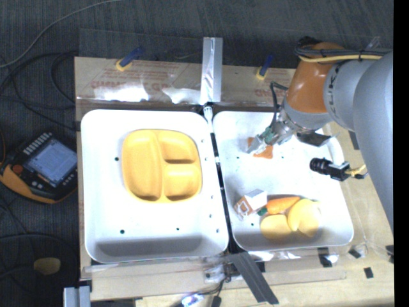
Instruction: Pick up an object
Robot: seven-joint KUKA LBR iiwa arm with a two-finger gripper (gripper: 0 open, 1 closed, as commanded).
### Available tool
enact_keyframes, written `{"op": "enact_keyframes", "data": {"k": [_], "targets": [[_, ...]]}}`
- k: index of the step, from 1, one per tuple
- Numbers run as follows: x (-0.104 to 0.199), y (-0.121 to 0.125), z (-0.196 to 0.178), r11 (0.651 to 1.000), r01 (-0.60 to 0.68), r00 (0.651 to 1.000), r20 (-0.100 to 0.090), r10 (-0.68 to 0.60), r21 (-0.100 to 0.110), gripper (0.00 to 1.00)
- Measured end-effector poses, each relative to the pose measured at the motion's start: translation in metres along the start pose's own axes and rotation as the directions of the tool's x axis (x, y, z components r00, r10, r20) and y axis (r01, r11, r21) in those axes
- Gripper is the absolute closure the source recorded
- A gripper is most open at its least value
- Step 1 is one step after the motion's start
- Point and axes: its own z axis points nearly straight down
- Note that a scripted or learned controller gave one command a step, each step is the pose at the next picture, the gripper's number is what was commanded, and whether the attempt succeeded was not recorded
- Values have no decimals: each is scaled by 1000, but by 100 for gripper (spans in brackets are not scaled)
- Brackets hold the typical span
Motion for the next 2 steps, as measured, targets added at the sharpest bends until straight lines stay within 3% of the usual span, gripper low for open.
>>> {"op": "enact_keyframes", "data": {"k": [1,2], "targets": [[-7,-5,-14,998,-54,998,-13,54,17,100],[-7,-5,-14,998,-53,998,-13,54,17,0]]}}
